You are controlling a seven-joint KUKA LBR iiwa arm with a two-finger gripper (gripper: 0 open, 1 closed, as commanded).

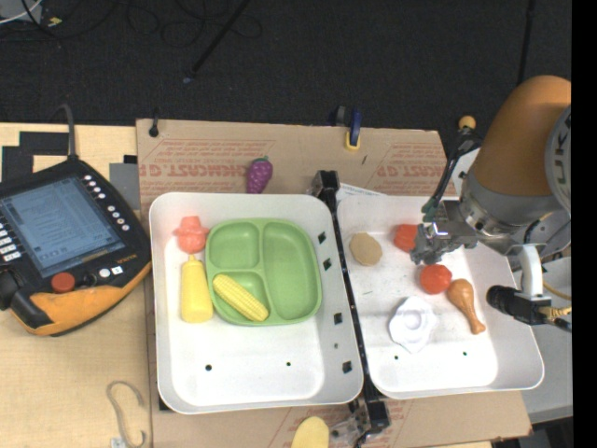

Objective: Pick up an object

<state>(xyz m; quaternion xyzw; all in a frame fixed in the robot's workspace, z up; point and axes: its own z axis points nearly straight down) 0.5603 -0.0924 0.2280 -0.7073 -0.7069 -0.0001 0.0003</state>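
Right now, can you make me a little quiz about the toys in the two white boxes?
1. True or false: the corn cob lies on the green tray.
2. Which bin holds the drumstick: A) left bin, B) right bin?
3. What colour is the bottle beside the tray?

Key: 1 true; 2 B; 3 yellow.

Yellow object cut off below.
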